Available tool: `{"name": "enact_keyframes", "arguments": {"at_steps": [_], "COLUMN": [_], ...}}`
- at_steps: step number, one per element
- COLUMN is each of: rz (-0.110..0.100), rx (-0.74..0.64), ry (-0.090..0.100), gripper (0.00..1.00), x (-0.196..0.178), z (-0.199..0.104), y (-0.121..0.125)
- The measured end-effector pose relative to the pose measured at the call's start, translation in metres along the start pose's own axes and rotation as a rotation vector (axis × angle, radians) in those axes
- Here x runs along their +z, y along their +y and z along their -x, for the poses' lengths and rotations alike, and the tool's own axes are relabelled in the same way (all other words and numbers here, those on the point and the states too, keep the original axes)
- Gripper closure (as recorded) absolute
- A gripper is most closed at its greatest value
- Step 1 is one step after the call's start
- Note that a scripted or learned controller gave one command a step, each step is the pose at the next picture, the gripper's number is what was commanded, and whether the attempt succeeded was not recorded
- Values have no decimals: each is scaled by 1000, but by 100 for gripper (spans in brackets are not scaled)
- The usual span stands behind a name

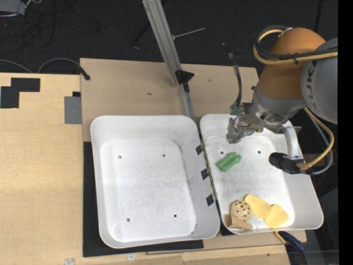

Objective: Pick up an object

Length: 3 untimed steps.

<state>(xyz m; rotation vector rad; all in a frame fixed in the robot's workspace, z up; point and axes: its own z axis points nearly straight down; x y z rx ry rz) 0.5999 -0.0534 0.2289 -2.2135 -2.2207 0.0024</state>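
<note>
My gripper [235, 134] hangs over the back left part of the right bin [298, 200], fingers pointing down. Nothing shows between them. A small green object [228, 162] lies on the bin floor just below and slightly left of the gripper, apart from it. At the bin's front sit a yellow object [266, 211] and a tan perforated piece [239, 210] side by side, touching.
The left bin [110, 131] sits beside the right one, joined by black clips [202, 162]. A metal rail [165, 43] slants up from between the bins at the back. A black cable fitting [284, 162] sticks out over the right bin's right side.
</note>
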Motion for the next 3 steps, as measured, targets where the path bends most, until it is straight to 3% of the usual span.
{"name": "enact_keyframes", "arguments": {"at_steps": [2, 3], "rz": [-2, 2], "rx": [0, -1], "ry": [-1, -1], "gripper": [100, 100], "x": [13, -3], "z": [-84, -129], "y": [-48, -65]}}
